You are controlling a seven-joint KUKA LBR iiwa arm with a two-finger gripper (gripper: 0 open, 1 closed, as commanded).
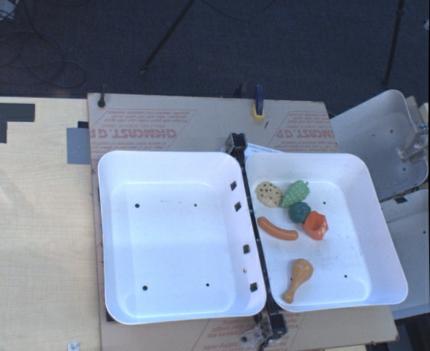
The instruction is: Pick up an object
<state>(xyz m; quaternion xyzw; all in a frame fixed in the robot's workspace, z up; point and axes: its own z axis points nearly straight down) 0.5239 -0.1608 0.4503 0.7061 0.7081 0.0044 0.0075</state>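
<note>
- Task thing, my pick: drumstick [298,277], pale tan toy. It lies alone in the lower part of the right bin [379,203], with bare floor all round it. That makes it the easiest grab, I judge.
- Other candidates are clustered above it, so they are harder:
- Sausage [277,230] is orange-brown and lies flat and slightly tilted, close to the divider wall.
- Round speckled cookie [268,194] sits just beside a green knobbly piece [296,192].
- Dark teal ball [299,212] touches or nearly touches the green piece above it and a red-orange piece [316,225] beside it.
- This tight group risks a closing gripper nudging the neighbours.
- Gripper state: cannot tell from this view, and I am not guessing.
- I reach in from the right, so the right bin is my near bin and the left bin [112,196] is the far one. All six toys are on my near side, a short reach.
- The bins butt together, held by black clips [238,205] along the shared edge, likely so they don't slide when bumped.
- Both sit on a cardboard sheet [164,126] clamped at the back by a blue-and-yellow clamp [258,105], on the wooden bench [32,232].
- Progress: pick not yet done, and every toy is lying in the bin.
</note>
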